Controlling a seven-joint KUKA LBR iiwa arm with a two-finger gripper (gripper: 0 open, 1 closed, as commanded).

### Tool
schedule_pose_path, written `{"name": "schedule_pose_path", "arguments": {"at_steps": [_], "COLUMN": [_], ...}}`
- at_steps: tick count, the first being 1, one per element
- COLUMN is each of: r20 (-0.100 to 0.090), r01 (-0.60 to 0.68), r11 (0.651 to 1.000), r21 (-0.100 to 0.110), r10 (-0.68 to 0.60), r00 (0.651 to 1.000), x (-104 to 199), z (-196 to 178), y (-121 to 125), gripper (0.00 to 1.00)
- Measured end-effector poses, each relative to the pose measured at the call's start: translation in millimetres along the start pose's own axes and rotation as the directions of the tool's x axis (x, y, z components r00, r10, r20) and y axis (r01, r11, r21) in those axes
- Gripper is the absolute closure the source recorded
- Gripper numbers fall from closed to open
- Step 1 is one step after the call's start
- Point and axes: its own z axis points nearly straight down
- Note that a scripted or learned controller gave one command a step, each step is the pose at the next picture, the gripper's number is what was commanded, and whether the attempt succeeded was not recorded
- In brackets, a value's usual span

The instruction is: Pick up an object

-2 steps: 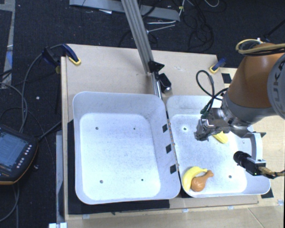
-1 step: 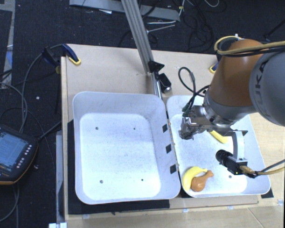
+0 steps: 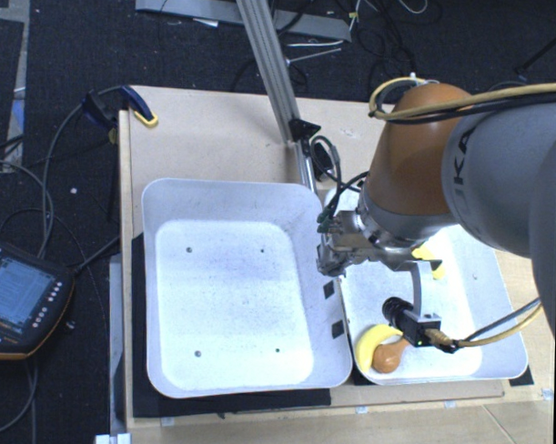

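Note:
The grey arm with its orange band (image 3: pixel 417 149) reaches in from the right and hangs over the right bin (image 3: pixel 492 361). Its gripper (image 3: pixel 336 249) sits low at that bin's left wall, close to the ridge between the two bins. A yellow curved object (image 3: pixel 372 339) lies in the right bin's front left corner, with a brown rounded object (image 3: pixel 388 357) touching it. Both lie in front of the gripper and apart from it. A small yellow piece (image 3: pixel 431 264) peeks out from under the wrist; most of it is hidden.
The left bin (image 3: pixel 169 204) is a shallow white tray beside the right one. A black fitting with a cable (image 3: pixel 411 321) hangs just above the yellow object. A slanted metal rail (image 3: pixel 274 71) crosses the bench at the back. A teach pendant (image 3: pixel 16 298) lies at far left.

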Motion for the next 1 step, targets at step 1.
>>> {"name": "schedule_pose_path", "arguments": {"at_steps": [1], "r20": [-0.001], "r01": [0.001], "r11": [1.000], "r21": [-0.001], "r10": [-0.001], "r00": [1.000], "x": [50.1], "z": [-7.8], "y": [0.8], "gripper": [1.00]}}
